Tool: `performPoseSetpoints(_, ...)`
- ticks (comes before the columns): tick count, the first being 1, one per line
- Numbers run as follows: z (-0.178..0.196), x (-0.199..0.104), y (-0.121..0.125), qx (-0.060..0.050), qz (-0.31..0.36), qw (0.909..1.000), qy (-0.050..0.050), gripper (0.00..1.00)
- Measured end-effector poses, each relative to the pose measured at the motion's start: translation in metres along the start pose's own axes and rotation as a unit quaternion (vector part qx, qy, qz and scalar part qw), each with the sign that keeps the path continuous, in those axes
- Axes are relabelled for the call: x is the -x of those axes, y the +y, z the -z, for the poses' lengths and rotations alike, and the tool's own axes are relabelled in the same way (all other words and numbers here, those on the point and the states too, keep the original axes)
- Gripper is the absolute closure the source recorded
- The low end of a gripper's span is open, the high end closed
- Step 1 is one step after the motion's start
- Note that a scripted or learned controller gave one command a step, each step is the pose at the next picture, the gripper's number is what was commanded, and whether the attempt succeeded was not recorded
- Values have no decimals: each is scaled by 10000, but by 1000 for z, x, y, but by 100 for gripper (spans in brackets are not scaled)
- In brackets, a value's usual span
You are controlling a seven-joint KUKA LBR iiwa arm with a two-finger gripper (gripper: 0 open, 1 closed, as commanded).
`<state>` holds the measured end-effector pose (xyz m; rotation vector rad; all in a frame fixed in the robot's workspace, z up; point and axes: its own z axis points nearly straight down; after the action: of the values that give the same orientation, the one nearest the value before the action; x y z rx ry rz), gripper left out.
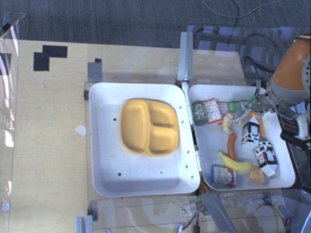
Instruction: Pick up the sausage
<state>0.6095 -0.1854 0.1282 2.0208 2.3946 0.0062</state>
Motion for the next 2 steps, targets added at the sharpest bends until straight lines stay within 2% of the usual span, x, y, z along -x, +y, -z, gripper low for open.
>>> performPoseSetpoints(1,-20,-32,-9,95,117,9999,-51,0)
performPoseSetpoints(2,-32,-71,-50,106,408,9991,-54,0)
